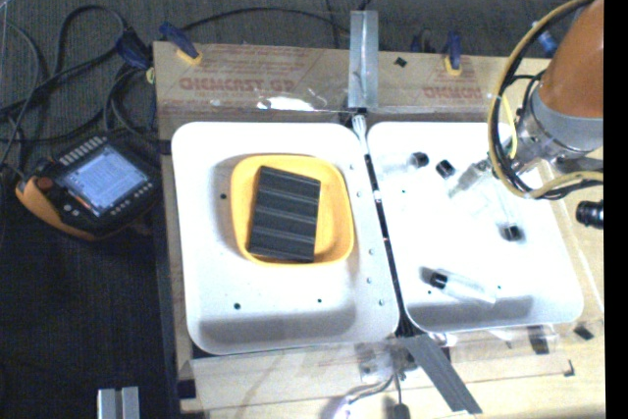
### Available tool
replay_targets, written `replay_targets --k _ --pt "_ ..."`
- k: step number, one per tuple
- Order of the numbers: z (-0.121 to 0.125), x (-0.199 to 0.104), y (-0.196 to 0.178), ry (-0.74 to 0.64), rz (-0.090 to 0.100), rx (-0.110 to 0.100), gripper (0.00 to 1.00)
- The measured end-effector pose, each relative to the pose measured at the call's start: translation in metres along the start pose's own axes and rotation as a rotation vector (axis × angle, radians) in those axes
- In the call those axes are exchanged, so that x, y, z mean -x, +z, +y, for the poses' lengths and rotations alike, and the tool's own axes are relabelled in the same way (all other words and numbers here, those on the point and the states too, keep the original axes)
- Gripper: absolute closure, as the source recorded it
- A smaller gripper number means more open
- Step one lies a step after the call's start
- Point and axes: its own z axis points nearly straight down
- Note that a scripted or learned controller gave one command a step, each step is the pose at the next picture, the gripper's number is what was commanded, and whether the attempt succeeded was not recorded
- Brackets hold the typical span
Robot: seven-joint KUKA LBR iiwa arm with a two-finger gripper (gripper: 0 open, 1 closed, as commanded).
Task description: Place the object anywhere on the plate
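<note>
The ribbed black block (286, 212), apparently rigid and light, lies on the yellow plate (339, 221); grasp across its narrow sides; end effector state indeterminable.

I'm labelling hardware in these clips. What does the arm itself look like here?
The arm has an orange rounded section above a light grey, ring-shaped wrist. Black and yellowish cables loop around it on its left side. The gripper's details are too small and blurred to describe.

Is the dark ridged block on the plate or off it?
On it. The dark ridged block lies flat inside the yellow plate in the left bin, plate rim showing around its sides.
</note>
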Motion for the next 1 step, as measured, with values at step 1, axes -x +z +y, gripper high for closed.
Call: replay_targets --k 1 --pt "0.0 0.0 -0.0001 0.0 0.0 0.0 0.0"
